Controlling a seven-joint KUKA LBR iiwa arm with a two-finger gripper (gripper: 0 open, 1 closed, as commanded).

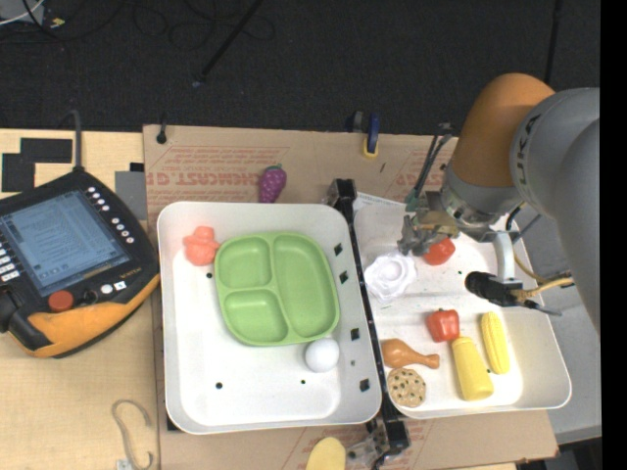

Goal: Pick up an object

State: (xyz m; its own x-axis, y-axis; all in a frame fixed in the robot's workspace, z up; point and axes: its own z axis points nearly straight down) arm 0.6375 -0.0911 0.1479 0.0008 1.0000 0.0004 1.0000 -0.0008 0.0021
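Note:
My gripper (419, 241) hangs low over the far left part of the right bin (549, 385). A small red round thing (439, 253) lies right against the gripper's right side; whether it is gripped cannot be made out. A white crumpled object (388, 274) sits just below and to the left of the gripper. Farther forward lie a red pepper (443, 324), a corn cob (495, 342), a yellow bottle (471, 368), a chicken drumstick (409, 355) and a cookie (406, 388).
The left bin (196, 390) holds a green divided plate (275, 288), a pink toy (200, 246) and a white ball (320, 354). A purple toy (272, 182) lies behind the bins, a yellow object (326, 453) in front. A control tablet (64, 253) sits at the left.

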